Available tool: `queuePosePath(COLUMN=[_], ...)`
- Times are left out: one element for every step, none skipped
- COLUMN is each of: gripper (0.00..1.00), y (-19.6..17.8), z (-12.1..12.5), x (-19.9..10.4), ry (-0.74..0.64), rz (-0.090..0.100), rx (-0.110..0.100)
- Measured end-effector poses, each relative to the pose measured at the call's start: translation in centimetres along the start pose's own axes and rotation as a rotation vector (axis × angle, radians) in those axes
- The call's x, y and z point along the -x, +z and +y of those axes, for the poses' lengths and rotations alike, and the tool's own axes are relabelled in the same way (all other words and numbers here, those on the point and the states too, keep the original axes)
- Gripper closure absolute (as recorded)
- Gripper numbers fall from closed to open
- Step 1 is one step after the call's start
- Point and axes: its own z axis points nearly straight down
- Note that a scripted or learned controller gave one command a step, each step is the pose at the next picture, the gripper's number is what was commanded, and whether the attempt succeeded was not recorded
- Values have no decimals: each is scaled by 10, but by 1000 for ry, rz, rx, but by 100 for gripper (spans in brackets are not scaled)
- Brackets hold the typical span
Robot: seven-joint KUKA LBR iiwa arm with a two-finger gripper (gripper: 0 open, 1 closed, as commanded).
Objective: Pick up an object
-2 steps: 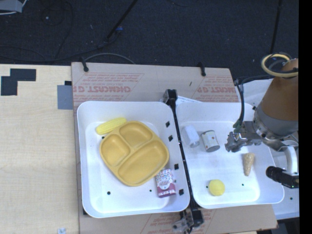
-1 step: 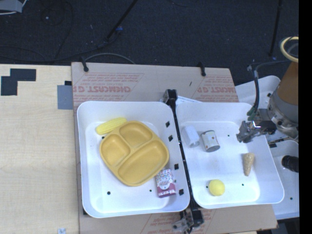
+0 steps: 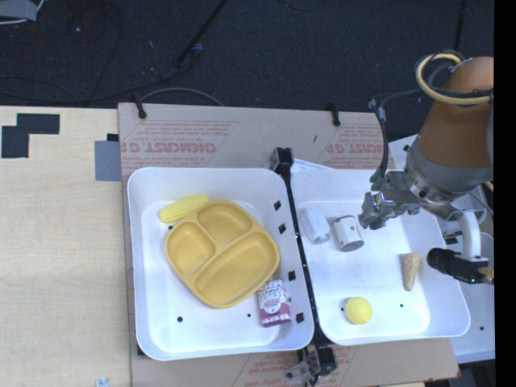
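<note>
arm: enters from right, orange band up | gripper (image 3: pixel 376 213): low, pointing left

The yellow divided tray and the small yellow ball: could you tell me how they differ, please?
The yellow divided plastic tray lies in the left white bin; the small round yellow ball lies in the right white bin. The tray is wide, flat and split into compartments; the ball is far smaller and round. Both are yellow.
</note>
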Motion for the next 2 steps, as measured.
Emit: queuePosePath(gripper=[100, 100], y=[17, 13], z=[7, 20], x=[-46, -101], ry=[3, 1], rz=[0, -1], rx=[-3, 0])
